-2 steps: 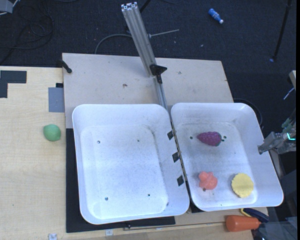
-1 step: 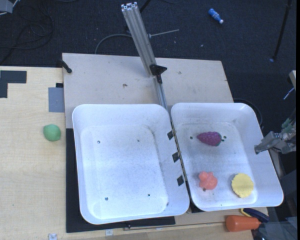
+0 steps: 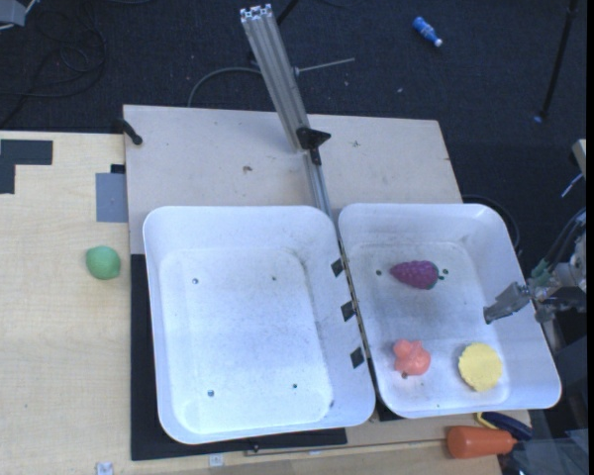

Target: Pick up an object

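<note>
The end effector [image 3: 505, 305] hangs over the right bin's [image 3: 445, 221] right rim, gripping nothing; whether it is spread cannot be told. Just below-left of it lies a yellow object [image 3: 480, 366], farther left an orange object [image 3: 411, 358] and a purple object [image 3: 416, 274]. All look small, light and probably soft; the yellow one seems best grasped across its middle.

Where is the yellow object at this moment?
The yellow object lies in the right bin, near its front right corner, beside the orange-pink object and below the gripper.
</note>
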`<state>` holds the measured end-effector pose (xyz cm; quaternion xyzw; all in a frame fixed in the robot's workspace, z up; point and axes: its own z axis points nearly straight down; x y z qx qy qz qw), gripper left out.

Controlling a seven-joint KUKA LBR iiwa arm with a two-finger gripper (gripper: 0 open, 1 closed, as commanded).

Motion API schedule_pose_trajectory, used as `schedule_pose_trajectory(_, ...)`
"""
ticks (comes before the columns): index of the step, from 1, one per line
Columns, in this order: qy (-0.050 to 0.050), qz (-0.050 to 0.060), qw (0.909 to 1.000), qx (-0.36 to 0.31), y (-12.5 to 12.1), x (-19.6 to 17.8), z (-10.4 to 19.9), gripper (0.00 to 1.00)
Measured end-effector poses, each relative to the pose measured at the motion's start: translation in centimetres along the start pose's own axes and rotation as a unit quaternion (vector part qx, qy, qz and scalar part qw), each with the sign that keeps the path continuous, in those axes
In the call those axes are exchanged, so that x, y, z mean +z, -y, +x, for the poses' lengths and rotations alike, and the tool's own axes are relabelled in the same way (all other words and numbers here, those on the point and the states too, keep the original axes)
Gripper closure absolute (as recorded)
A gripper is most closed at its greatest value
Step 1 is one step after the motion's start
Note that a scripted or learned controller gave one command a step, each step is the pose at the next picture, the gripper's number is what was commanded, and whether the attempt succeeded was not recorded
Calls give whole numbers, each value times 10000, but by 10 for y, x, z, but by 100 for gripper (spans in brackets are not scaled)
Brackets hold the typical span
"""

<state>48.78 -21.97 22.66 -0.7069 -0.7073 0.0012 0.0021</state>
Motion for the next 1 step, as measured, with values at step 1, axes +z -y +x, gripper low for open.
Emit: schedule_pose_trajectory(1,-4,7,10000,0,0,63,-2,0)
